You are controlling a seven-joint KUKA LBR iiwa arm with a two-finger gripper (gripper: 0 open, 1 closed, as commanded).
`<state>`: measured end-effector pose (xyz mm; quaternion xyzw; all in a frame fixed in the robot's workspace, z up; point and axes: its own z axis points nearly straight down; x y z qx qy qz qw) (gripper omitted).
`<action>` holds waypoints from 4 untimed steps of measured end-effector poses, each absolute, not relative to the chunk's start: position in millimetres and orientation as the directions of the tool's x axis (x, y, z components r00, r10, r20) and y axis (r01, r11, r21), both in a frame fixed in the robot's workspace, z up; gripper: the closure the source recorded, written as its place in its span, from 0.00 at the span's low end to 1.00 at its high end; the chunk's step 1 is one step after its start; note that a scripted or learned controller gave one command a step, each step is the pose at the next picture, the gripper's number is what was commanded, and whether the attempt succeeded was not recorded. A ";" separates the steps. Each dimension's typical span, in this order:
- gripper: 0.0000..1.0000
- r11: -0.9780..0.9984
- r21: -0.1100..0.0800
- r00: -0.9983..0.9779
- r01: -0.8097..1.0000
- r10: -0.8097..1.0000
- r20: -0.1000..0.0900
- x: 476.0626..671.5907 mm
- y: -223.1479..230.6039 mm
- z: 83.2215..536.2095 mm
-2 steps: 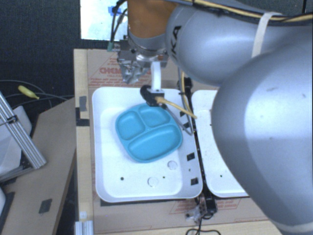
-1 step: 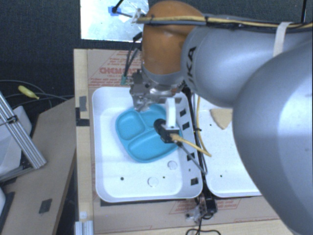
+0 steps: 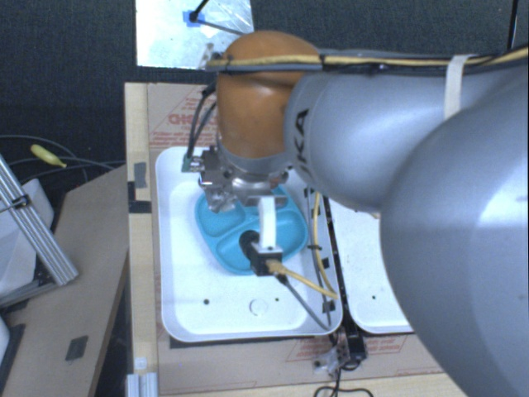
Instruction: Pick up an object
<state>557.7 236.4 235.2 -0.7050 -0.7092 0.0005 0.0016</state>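
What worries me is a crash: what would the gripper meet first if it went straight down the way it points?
Most likely the blue divided dish lying in the left bin, directly under the gripper. How big the gap between them is cannot be judged from this slanted view.

Robot arm (image 3: 397, 139): one. White bins: two, left bin (image 3: 190, 304) and right bin (image 3: 372, 304), side by side. Blue divided dish (image 3: 216, 234): one, in left bin, partly under arm; compartment count unclear. Cardboard sheet (image 3: 169, 118) under bins: one. Shiny foil sheet (image 3: 165, 31) at far edge: one. Small yellow piece (image 3: 43, 155) off left: one.
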 end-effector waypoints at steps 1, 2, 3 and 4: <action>1.00 0.005 0.003 -0.005 1.000 1.000 0.004 508.7 235.5 288.9; 1.00 0.002 0.002 -0.002 1.000 1.000 0.003 510.5 234.6 296.6; 1.00 0.004 0.004 -0.004 1.000 1.000 0.004 511.1 234.6 307.1; 1.00 -0.001 -0.009 0.001 1.000 1.000 -0.004 510.4 222.4 210.8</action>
